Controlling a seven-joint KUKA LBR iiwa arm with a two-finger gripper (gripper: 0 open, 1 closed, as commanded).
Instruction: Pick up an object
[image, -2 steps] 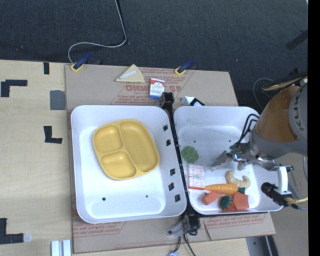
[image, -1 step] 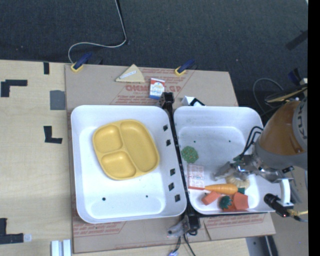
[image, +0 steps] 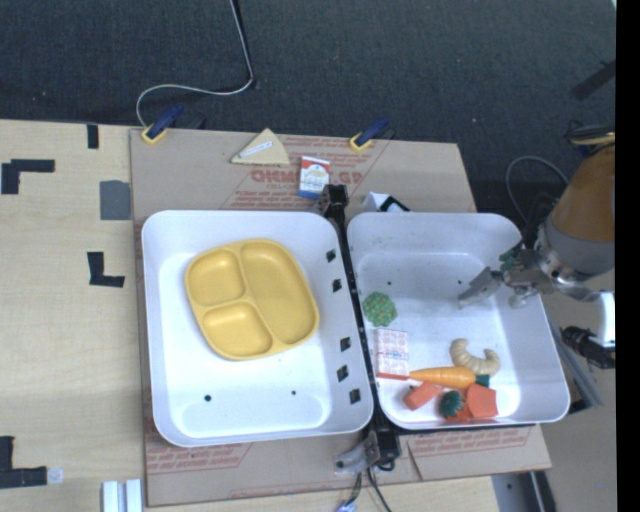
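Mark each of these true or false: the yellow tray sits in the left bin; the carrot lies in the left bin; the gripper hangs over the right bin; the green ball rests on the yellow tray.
1. The yellow tray sits in the left bin. True.
2. The carrot lies in the left bin. False: it lies in the right bin.
3. The gripper hangs over the right bin. True.
4. The green ball rests on the yellow tray. False: it lies on the right bin's floor.

Dark blue carpet (image: 420, 60) behind a pale wooden bench (image: 60, 330) topped with brown cardboard (image: 410, 175).
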